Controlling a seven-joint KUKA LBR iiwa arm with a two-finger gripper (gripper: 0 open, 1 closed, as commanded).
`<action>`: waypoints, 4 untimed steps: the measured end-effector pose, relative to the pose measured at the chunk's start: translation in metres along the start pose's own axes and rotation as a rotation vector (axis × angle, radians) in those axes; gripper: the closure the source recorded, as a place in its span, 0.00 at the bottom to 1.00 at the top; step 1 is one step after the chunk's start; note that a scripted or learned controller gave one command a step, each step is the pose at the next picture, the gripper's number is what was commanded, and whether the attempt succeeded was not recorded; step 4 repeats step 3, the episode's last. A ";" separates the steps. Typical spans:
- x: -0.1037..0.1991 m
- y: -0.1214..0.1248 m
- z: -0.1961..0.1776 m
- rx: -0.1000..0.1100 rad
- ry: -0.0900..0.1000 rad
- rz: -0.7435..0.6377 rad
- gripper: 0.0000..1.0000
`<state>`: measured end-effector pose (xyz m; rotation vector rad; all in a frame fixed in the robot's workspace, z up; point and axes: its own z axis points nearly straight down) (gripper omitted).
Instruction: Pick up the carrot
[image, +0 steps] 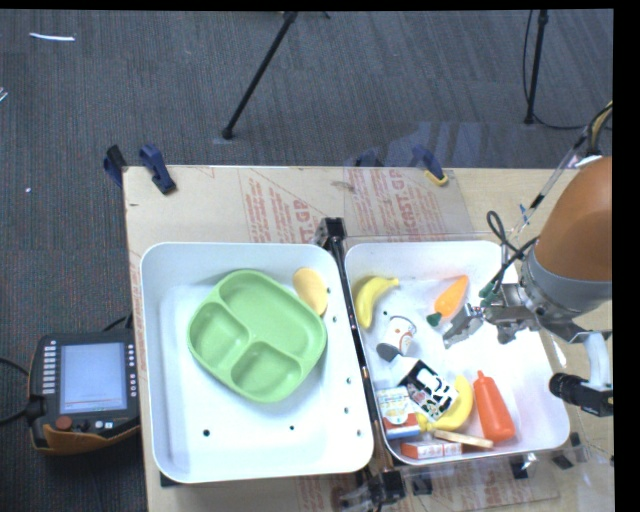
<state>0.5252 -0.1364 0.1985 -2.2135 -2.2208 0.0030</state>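
Observation:
The carrot (452, 294), orange with a small green top at its lower left end, lies tilted in the far middle of the right bin (520, 375). My gripper (483, 329) hangs over the same bin just right of and slightly nearer than the carrot, its fingers (460, 327) spread open with bare bin floor between them. Nothing is held. The left finger ends close to the carrot's green top, apart from it. The grey wrist and the orange band (590, 220) rise to the right.
In the right bin lie a banana (372, 297), a small white and black item (398, 336), a black-and-white box (428, 386), a second banana (461, 401), an orange bottle (492, 405) and cartons (400, 410). The left bin (160, 400) holds a green divided plate (258, 335) and a yellow fruit (311, 290).

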 end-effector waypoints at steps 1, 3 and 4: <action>-0.059 0.064 0.046 0.001 -0.001 0.011 0.00; -0.064 0.120 0.101 -0.002 -0.003 0.085 1.00; -0.064 0.120 0.101 -0.002 -0.003 0.085 1.00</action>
